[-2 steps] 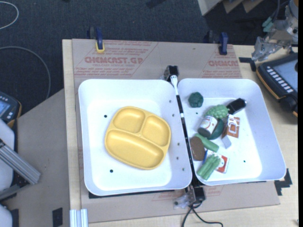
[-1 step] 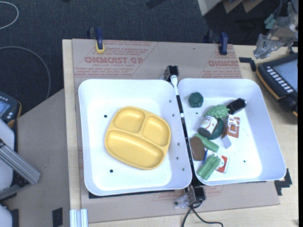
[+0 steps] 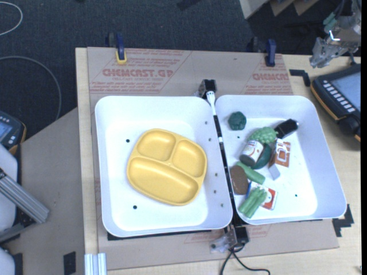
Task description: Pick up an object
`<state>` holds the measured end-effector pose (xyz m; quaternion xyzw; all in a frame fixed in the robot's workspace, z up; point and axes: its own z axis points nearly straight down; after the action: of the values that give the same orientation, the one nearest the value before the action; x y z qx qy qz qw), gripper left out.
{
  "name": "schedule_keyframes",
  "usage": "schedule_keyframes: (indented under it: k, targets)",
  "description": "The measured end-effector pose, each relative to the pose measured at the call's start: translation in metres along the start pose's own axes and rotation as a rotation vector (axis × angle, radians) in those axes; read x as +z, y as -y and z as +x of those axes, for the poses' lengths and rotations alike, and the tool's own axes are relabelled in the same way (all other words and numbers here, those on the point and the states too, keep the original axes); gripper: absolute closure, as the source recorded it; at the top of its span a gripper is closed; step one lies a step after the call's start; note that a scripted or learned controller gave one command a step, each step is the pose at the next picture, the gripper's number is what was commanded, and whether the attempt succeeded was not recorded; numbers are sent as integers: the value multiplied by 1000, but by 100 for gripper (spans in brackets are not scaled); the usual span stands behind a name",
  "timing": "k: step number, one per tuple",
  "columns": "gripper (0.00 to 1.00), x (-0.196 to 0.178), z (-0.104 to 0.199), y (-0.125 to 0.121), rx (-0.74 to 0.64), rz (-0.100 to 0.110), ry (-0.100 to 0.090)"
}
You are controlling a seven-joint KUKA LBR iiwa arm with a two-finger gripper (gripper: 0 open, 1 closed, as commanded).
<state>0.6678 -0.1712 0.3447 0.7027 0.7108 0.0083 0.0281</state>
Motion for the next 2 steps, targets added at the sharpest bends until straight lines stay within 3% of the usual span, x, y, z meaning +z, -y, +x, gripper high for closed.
schedule_keyframes:
  k: [2]
  targets:
    - [100, -22, -1, -2, -1, -8, 4]
